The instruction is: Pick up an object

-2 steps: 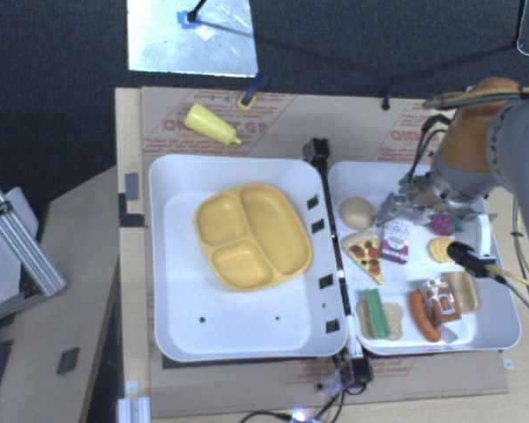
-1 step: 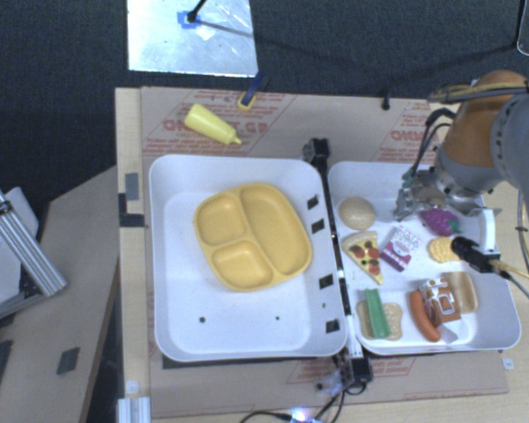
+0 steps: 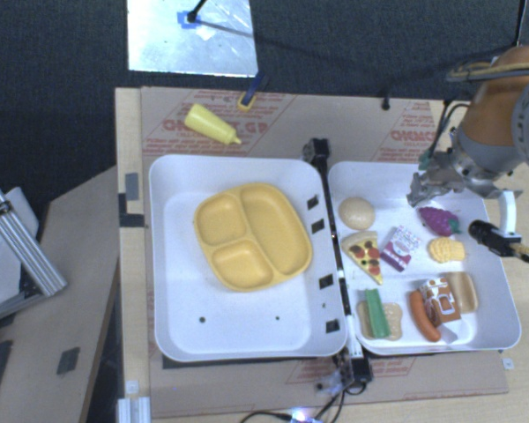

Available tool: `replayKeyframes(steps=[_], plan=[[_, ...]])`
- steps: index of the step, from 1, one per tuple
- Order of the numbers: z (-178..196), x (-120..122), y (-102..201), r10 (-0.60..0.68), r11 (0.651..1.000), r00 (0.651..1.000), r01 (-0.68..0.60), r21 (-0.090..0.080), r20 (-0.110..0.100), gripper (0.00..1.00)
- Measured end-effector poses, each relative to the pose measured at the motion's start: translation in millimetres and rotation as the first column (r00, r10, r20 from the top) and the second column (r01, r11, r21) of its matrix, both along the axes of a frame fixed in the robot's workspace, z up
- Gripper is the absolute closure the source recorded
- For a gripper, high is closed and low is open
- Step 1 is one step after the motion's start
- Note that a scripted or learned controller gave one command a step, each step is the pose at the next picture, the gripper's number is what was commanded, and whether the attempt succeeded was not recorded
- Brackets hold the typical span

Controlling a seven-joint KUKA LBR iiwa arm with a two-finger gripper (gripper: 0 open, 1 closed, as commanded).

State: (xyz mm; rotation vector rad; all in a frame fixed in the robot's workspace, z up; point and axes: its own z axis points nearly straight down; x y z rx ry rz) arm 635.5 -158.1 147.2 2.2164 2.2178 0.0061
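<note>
While tool (image 3: 426, 190) hovers near rim, grapes (image 3: 438, 219) just beside.

arm: reaching in from right | tool (image 3: 426, 189): low, angled down-left

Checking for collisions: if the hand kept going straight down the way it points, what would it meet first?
Probably the right bin's floor beside the purple grapes; the hand sits just up-left of them, though depth is unclear.

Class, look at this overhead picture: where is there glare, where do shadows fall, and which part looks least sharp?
Camera view: glare whitens the metal sheet at the top; soft shadows lie under the yellow tray and along the left bin wall; the arm at right looks slightly blurred, toy food stays fairly crisp.
</note>
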Motion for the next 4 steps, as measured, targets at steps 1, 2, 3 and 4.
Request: replayKeyframes(steps=[1,2,3,4], plan=[[64,7,-2,0.004,1.000,1.000,-0.004,-0.001,0.003,1.00],[79,9,-2,0.004,1.000,1.000,-0.004,0.001,-0.002,1.00],[70,-25,45,0.007,1.000,1.000,-0.007,0.003,-0.008,1.00],[82,-58,93,0.008,1.000,1.000,-0.008,0.003,-0.006,1.00]])
